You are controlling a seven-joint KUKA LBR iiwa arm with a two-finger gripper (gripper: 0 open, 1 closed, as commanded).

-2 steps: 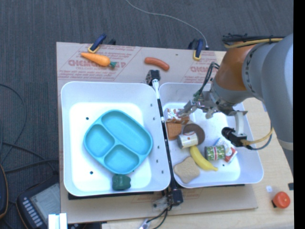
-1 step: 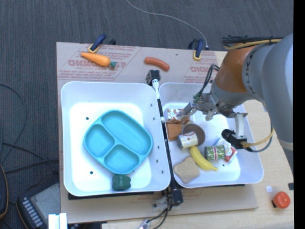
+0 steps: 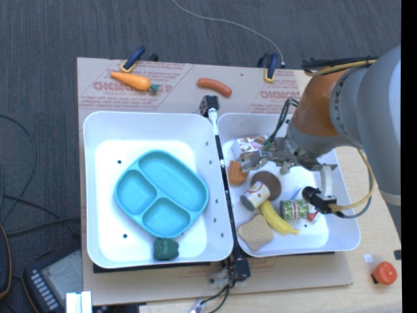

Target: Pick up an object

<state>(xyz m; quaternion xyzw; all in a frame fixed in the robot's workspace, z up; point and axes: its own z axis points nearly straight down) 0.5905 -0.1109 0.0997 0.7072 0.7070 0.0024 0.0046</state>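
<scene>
Clutter is filling the right bin [image 3: 339, 237], and that is where you are working: the arm [image 3: 339, 109] is reaching in from the right, and its gripper [image 3: 277, 154] is hanging low over the upper middle of the pile. You cannot tell from this slant whether the pincer is spread or pressed together; the wrist and mounting hardware are hiding it, and nothing is visibly sitting between its tips, so do not count anything as grasped.

Directly under and just left of the gripper, a crumpled silvery wrapper [image 3: 249, 145] is lying against the bin's upper left part. Toward the near edge from the gripper, a dark brown round piece [image 3: 268, 182] is resting just above a small white cup [image 3: 256, 195] lying on its side. Left of that, an orange lump [image 3: 236, 173] is sitting close to the wall between the bins.

The most readable target is probably the banana [image 3: 279, 218]. It is lying well toward the near side from the gripper, its long axis running from upper left to lower right, one end touching the cup and the other near a small green can [image 3: 294, 208]. A slice of bread [image 3: 255, 234] is lying just beside it at the near left corner. If you are going for the banana, the pincer would likely need to close across that slanting axis.

The left bin [image 3: 98, 142] is holding a blue divided plate [image 3: 161, 193] and a green object [image 3: 166, 248]. A carrot [image 3: 132, 81] and a sausage [image 3: 214, 87] are lying on the board behind the bins.
</scene>
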